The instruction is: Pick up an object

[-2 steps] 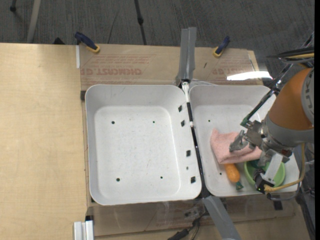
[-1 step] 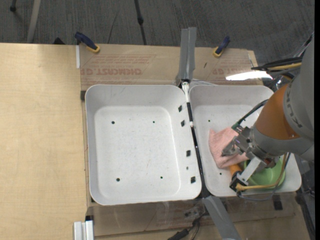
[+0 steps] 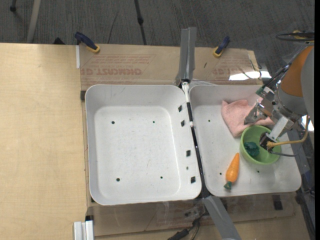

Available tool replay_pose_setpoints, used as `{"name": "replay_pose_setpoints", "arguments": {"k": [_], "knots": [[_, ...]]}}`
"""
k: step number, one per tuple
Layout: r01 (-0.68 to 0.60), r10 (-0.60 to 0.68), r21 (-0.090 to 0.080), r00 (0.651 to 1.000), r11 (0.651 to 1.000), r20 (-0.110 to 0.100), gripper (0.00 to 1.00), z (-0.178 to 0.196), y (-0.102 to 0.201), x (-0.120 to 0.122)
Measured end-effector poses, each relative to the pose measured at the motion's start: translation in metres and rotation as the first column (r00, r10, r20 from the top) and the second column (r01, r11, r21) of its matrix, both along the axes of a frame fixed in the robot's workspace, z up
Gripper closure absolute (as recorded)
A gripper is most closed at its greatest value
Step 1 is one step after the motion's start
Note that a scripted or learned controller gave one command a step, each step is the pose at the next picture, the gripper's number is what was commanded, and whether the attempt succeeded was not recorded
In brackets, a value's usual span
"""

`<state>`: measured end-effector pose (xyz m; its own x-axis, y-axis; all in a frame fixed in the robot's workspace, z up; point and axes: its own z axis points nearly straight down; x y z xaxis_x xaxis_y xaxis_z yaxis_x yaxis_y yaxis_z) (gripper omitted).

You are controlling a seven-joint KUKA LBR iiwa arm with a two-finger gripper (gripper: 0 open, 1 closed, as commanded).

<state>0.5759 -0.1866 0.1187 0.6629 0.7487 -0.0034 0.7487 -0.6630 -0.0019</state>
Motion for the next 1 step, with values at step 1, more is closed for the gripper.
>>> {"name": "replay_pose_setpoints", "arguments": {"k": [1], "knots": [[-0.237,0.237,-0.003,0.971,0.972,0.01,0.0,-0.0226,0.0669,-0.0301]]}}
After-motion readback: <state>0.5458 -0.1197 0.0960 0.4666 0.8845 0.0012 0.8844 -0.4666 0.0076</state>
